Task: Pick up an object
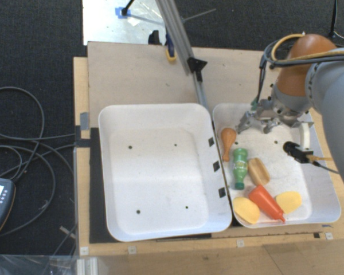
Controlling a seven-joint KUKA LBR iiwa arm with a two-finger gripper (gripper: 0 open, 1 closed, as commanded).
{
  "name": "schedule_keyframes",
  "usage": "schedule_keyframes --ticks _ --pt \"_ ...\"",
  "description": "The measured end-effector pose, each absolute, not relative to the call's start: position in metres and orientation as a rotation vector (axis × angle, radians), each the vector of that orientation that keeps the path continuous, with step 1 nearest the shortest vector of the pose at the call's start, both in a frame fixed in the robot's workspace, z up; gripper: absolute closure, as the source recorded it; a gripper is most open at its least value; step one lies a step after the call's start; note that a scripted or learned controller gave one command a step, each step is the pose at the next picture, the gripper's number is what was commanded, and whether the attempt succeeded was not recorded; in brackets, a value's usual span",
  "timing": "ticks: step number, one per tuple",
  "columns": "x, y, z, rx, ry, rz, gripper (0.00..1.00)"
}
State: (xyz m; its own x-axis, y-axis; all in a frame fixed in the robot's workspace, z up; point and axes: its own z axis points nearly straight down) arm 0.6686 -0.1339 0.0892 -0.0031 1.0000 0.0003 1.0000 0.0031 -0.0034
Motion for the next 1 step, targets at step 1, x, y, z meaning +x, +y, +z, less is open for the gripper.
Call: schedule_keyframes --ticks 1 --pt "0.6713 -0.1343 0.1044 -2.219 -2.23 -0.005 1.0"
